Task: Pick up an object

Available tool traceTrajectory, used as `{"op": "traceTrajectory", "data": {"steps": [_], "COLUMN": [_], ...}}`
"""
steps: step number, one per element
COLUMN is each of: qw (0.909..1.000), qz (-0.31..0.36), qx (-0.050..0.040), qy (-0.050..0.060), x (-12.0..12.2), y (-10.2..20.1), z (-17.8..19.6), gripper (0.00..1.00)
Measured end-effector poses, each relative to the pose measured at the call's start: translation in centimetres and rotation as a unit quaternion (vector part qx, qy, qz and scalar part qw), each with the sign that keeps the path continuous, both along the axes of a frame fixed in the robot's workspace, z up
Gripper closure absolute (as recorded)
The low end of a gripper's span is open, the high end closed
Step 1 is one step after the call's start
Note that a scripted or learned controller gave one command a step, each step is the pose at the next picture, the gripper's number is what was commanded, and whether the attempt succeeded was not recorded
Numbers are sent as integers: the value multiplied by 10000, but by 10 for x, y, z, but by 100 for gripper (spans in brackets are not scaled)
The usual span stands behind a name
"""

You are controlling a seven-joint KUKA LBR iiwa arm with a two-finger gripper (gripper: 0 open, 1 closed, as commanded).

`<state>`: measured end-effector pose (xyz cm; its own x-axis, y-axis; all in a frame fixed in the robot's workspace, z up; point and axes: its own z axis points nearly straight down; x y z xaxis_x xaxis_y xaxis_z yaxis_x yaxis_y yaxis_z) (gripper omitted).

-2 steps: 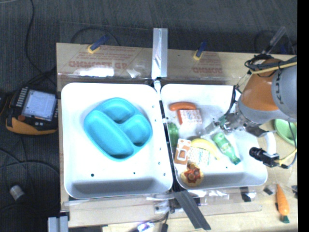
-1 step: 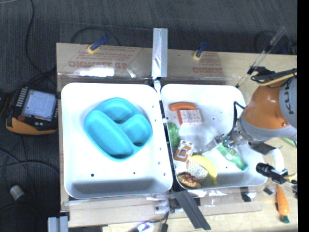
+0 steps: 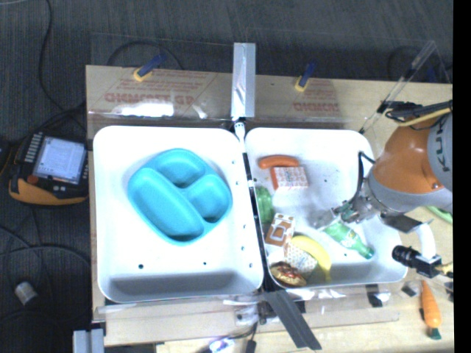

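One fixed cam overhead, slanted down on both bins (image 3: 103, 197).

A wooden bench (image 3: 353, 94) is shown from above, on which two shallow white bins are set side by side, touching along a central divider. The left bin (image 3: 110, 271) and the right bin (image 3: 331, 142) are backed by a clear sheet fixed at the far edge with a blue-and-yellow clamp (image 3: 148, 68) and a second clamp (image 3: 305, 78). An orange-handled tool (image 3: 430, 309) is laid on the bench near the right bin's near corner.

Tool (image 3: 344, 213) low in right bin (image 3: 335, 140) beside green bottle (image 3: 350, 240).
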<state>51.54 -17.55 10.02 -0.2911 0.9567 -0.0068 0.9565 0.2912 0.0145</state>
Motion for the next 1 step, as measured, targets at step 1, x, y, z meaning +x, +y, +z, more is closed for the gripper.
{"op": "traceTrajectory", "data": {"steps": [1], "qw": [9973], "qz": [-727], "qx": [12], "qy": [92], "x": [26], "y": [53], "z": [100], "gripper": [100]}}
